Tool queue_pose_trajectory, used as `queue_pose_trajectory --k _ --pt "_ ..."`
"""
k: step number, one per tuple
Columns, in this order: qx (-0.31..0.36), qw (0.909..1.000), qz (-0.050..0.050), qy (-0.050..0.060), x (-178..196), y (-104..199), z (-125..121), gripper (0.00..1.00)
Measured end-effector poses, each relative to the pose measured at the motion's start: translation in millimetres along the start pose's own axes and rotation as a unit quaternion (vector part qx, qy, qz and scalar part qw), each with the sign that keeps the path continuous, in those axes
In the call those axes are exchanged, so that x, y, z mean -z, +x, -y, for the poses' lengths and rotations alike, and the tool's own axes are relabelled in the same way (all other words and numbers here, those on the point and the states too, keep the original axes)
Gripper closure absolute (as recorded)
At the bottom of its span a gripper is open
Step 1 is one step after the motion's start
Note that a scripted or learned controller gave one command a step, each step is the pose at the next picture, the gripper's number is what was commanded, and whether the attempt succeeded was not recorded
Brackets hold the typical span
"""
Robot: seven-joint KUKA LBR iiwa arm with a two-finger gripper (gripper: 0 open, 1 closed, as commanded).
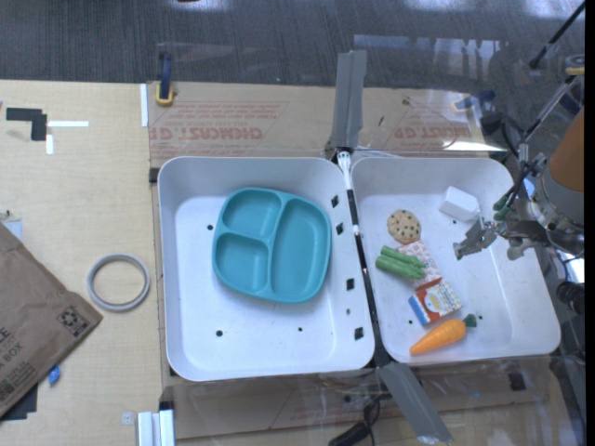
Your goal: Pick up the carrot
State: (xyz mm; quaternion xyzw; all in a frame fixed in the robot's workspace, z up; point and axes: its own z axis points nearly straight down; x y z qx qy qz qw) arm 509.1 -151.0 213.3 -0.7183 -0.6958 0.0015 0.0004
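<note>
The orange carrot [437, 335], with a small green top at its right end, lies near the front of the right bin [521, 333]. My gripper [493, 242] hangs over the right side of that bin, behind the carrot and a little to its right, well apart from it. Its two fingers stand open with nothing between them.
A cookie [403, 224], green beans [402, 264], a small printed carton [435, 300] just behind the carrot and a white block [459, 203] share the right bin. The left bin [186, 342] holds a teal divided plate [273, 244]. A tape roll [118, 281] lies on the bench at left.
</note>
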Motion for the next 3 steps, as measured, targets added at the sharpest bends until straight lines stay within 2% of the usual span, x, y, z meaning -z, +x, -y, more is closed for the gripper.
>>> queue_pose_trajectory --k 1,2,3 --pt "0.041 0.9992 -0.001 0.0 -94.6 34.7 33.2 0.0" --pt "0.026 0.9997 0.0 -0.001 -74.0 19.5 31.8 0.0" --pt "0.093 0.9956 0.0 -0.002 -46.9 49.9 24.2 0.0"
